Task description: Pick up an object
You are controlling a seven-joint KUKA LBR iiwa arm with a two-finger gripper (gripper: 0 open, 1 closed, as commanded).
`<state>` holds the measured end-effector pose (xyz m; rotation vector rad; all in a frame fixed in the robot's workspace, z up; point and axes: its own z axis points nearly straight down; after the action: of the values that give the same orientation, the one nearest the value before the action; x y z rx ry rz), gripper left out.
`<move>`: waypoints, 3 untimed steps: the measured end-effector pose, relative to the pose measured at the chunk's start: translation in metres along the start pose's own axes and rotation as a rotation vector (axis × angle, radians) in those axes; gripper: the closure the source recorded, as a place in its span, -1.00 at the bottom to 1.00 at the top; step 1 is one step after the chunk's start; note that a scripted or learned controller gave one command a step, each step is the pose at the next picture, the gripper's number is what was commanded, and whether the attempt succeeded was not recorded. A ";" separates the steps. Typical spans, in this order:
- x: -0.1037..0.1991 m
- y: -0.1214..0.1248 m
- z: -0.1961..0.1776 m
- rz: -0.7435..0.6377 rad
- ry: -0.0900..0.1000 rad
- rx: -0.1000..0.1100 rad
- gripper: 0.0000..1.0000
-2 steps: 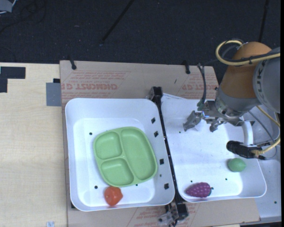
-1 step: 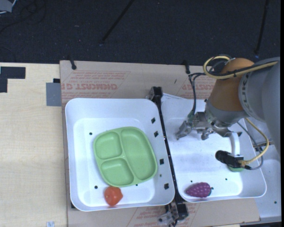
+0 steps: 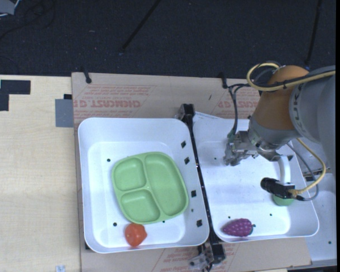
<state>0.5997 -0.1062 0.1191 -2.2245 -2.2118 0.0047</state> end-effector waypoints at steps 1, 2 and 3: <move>-0.002 0.010 -0.057 -0.006 -0.002 -0.008 1.00; -0.005 0.001 -0.115 -0.004 -0.002 -0.009 1.00; -0.007 0.001 -0.127 -0.005 -0.001 -0.005 1.00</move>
<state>0.6015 -0.1130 0.2459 -2.2214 -2.2204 0.0004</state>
